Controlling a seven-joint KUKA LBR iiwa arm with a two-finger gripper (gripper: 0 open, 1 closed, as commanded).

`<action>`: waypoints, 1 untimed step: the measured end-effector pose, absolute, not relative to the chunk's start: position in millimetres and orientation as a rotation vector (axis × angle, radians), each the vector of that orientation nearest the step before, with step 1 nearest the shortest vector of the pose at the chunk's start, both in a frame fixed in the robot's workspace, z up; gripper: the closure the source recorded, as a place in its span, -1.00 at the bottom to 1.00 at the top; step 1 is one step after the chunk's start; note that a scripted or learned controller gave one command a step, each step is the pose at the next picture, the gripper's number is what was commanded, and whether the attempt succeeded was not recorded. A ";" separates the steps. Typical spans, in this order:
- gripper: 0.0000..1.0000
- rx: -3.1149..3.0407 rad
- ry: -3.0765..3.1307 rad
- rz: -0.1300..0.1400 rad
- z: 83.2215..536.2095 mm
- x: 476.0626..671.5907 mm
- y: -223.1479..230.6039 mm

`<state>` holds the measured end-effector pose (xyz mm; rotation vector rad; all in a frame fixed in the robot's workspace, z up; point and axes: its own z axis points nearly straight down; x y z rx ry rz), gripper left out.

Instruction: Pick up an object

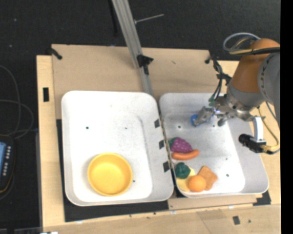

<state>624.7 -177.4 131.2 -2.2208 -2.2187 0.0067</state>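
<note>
Tabletop carries two bins. We note end effector over right bin, aperture indeterminate. Toys cluster toward that bin's near-left corner; carrot lies crosswise, nearest.

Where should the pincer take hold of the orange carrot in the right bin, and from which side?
Probably from above, across the middle of the carrot. It lies flat and long, roughly left to right, so its narrow width suits the fingers. The purple grapes touch its upper side, leaving little room there.
</note>
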 end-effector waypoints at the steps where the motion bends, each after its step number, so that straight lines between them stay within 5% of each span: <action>1: -1.00 -2.223 -2.220 0.005 99.4 624.4 -178.5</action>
